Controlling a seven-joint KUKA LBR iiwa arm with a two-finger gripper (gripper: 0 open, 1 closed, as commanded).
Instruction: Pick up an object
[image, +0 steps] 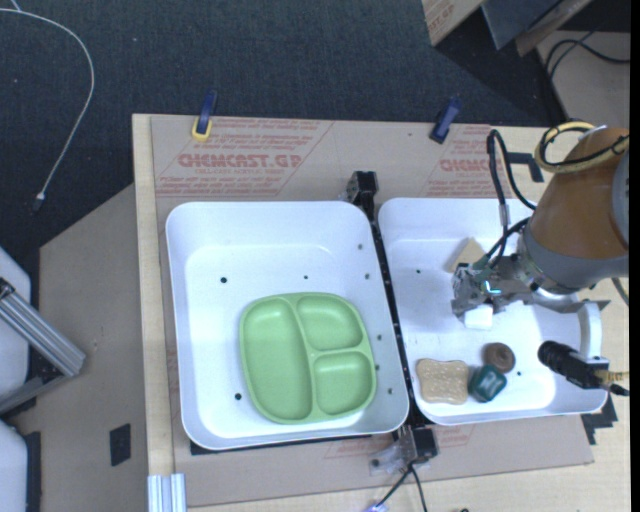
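Nearest the camera, a tan slice (442, 380), a teal piece (487, 383) and a brown disc (498, 356) crowd the right bin's (420, 250) front edge. Gripper (472, 296) sits over a small white block (479, 316), squarish, no clear long axis; whether it grips, I cannot tell. Off-centre closing could nudge the block aside

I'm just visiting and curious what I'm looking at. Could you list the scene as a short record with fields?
left bin: holds a green divided plate
right bin: holds a white block, a tan slice of bread, a brown doughnut, a teal object
arm: reaches in over the right bin
gripper: low in the right bin, just above the white block
jaws: state unclear
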